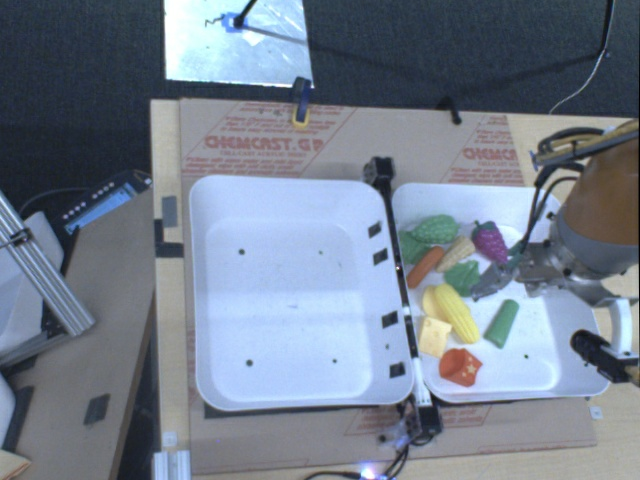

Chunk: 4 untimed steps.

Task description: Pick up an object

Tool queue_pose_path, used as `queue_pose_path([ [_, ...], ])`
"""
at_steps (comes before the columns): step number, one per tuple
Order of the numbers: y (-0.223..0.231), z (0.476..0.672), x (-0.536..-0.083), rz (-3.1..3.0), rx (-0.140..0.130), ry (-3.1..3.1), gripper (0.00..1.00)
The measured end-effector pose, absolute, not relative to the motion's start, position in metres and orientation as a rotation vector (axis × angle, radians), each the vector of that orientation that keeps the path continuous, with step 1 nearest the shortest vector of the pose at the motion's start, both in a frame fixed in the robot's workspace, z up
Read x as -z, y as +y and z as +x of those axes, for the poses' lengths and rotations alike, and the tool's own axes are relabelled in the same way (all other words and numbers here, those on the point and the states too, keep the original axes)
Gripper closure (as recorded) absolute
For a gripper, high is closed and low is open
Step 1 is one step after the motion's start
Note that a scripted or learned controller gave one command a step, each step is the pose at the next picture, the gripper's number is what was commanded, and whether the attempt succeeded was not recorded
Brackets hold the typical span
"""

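Where toys crowd, right bin [560, 373] holds corn [452, 312], perhaps.

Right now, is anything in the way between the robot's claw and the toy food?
Nothing visible blocks it. The gripper hovers right among the toys in the right bin, close to the green cucumber, yellow corn and purple grapes.

A yellow-and-blue clamp [300, 103] grips the far edge of the brown board [270, 138] printed with red lettering. Beyond it a shiny metal sheet [235, 28] lies on dark carpet [80, 88]. An aluminium rail [45, 278] slants at left.
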<state>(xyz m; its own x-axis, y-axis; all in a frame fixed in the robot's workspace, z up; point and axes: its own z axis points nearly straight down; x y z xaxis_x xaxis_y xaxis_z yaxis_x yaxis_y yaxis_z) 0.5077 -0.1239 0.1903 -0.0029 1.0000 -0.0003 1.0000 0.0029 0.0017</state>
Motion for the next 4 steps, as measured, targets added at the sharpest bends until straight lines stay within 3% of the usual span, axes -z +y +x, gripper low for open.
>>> queue_pose_path([
  [1,-0.002,0.547,-0.258,2.198,-0.016,2.238,0.0],
  [2,-0.05,0.574,-0.189,2.222,0.002,2.219,0.0],
  [3,-0.016,0.61,-0.279,2.205,-0.015,2.225,0.0],
  [4,-0.019,0.608,-0.285,2.208,-0.006,2.229,1.0],
])
